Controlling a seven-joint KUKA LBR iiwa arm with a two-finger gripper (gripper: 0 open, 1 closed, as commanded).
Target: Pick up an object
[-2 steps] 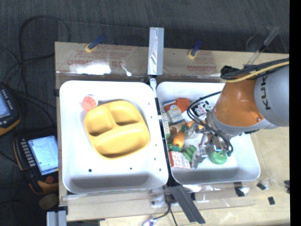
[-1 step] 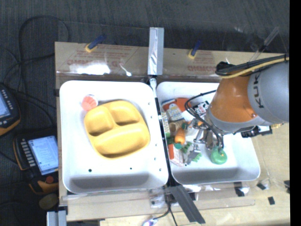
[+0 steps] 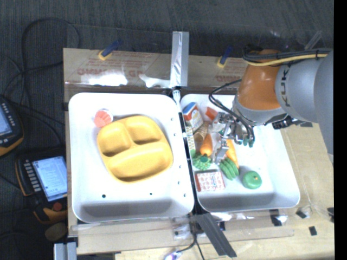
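Over the right bin (image 3: 282,191) (white, on dark carpet) hangs the gripper (image 3: 223,145) — grip impossible to tell.

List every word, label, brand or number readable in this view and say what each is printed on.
"KU": large dark letters on the grey arm, cut off by its curve.
Red print on the cardboard sheet: too faint to read.
Small red-and-white packet: print too small.
Carton: label blurred.
Handheld screen left of the bins: text unreadable.

A robot lab: taped bench (image 3: 124,64), teach pendant (image 3: 8,126), loose cables (image 3: 38,37).
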